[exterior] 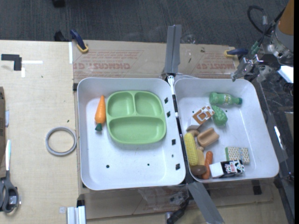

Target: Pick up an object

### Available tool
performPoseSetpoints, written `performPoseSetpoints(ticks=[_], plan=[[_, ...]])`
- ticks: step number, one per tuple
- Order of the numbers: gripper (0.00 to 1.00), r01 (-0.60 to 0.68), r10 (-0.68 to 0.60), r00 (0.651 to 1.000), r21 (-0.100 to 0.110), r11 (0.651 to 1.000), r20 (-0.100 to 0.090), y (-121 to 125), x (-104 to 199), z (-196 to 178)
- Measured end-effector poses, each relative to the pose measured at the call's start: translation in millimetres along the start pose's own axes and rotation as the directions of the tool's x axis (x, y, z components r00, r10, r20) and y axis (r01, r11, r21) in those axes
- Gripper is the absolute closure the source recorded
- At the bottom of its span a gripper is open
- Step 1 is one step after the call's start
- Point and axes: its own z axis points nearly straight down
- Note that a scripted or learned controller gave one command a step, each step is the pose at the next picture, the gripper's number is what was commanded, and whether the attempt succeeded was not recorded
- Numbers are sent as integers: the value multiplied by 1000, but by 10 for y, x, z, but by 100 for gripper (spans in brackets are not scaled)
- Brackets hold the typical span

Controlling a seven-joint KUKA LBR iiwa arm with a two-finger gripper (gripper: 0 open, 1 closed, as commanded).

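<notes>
The right bin holds several toy foods. A green bottle lies near its far side, with a green round piece and an orange and white box just in front of it. A yellow corn cob, a hot dog, a beige cracker block and a black and white carton sit toward the near side. My gripper hangs over the far right corner of this bin, apart from every object.
The left bin holds a green divided plate and an orange carrot beside it. A tape ring and scissors lie on the bench at left. Blue clamps grip the cardboard behind the bins.
</notes>
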Motion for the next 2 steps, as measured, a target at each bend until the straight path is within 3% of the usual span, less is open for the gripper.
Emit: performPoseSetpoints(ticks=[1,2], plan=[[0,-41,41,999,1,999,-1,-738,102,839],[0,-171,171,985,0,985,-1,-1135,65,1760]])
